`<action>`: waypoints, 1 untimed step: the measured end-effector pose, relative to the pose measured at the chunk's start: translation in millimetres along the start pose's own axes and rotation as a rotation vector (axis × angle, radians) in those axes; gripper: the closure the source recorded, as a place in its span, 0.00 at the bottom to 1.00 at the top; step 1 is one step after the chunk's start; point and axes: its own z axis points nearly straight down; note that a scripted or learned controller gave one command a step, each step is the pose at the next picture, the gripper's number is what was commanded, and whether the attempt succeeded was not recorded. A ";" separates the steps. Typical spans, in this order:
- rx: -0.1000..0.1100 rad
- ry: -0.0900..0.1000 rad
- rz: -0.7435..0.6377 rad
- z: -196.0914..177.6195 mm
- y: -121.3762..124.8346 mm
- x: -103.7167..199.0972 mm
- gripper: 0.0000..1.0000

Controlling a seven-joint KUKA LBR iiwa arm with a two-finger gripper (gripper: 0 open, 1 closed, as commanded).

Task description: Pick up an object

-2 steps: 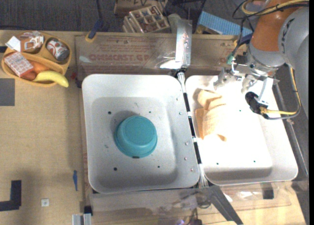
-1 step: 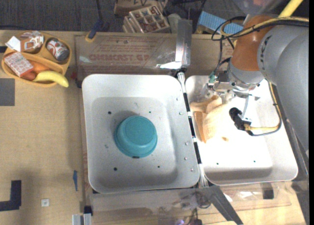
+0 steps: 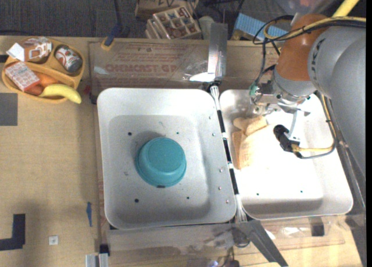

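Descent looks to be the step in hand: the arm [image 3: 325, 45] is reaching in over the right bin [image 3: 302, 202] and the gripper [image 3: 268, 107] is hanging over that bin's far left corner, just above the upper end of a tan, bread-like object [image 3: 245, 141]. That object is lying along the right bin's left wall, its upper piece angling toward the gripper and its lower piece stretching back toward the near side. Whether the gripper is touching it cannot be told from this slant, and nothing is showing clearly as being clasped. A black cable [image 3: 290, 141] is trailing from the wrist across the bin floor beside the object. In the left bin [image 3: 116, 109] a teal bowl [image 3: 162, 161] is sitting upside down near the middle, well apart from the gripper. Judging by the position, the tan object is the likely target; the next move is calling for a settling onto its upper piece, closing there squarely, and lifting straight up while keeping clear of the bin wall, since a grab so near the corner could slip
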 end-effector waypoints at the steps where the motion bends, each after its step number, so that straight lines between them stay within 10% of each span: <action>1: 0.005 0.000 -0.276 -85.8 3.0 31.2 1.00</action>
